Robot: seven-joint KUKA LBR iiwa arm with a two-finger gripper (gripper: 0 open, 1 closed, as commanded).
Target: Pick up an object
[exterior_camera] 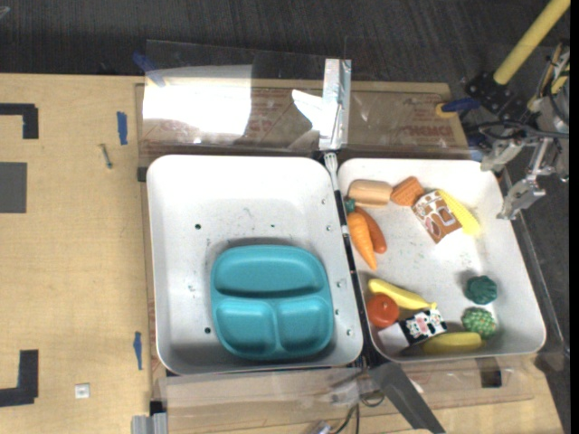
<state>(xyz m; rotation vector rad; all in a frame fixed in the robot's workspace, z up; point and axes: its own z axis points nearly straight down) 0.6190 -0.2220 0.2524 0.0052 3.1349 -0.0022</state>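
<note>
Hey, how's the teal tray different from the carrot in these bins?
The teal tray sits in the left bin; the carrot lies in the right bin against the divider. The teal tray is far larger than the carrot. The tray is a rounded rectangle split into three compartments, while the carrot is a slim orange taper. The tray sits alone; the carrot lies among other toy foods. Both look like plastic.
</note>
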